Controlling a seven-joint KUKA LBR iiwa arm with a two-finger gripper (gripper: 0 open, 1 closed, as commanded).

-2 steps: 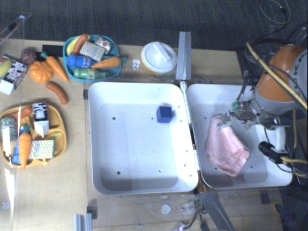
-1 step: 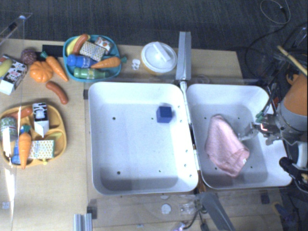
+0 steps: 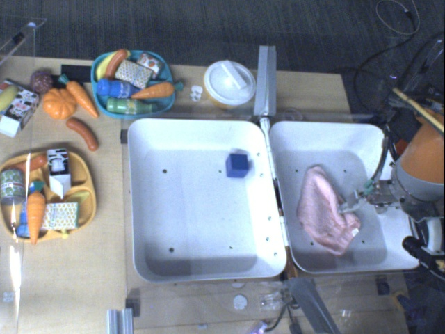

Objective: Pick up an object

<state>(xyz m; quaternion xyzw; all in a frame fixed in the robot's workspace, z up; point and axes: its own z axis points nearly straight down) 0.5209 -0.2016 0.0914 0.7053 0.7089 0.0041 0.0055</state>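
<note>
A small blue cube (image 3: 238, 164) is seen lying loose toward the upper right of the left bin (image 3: 149, 256), well apart from the arm. In the right bin (image 3: 306, 134), a crumpled pink cloth (image 3: 321, 211) is spread at the centre. The end effector (image 3: 354, 202) is lowered at the cloth's right edge, seemingly placed to pinch it; whether it is clenched or released cannot be told.

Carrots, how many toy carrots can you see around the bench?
3: one carrot lies on the bench beside the pumpkin, one in the blue bowl, one on the yellow tray. Others may be hidden under the piled toys.
</note>
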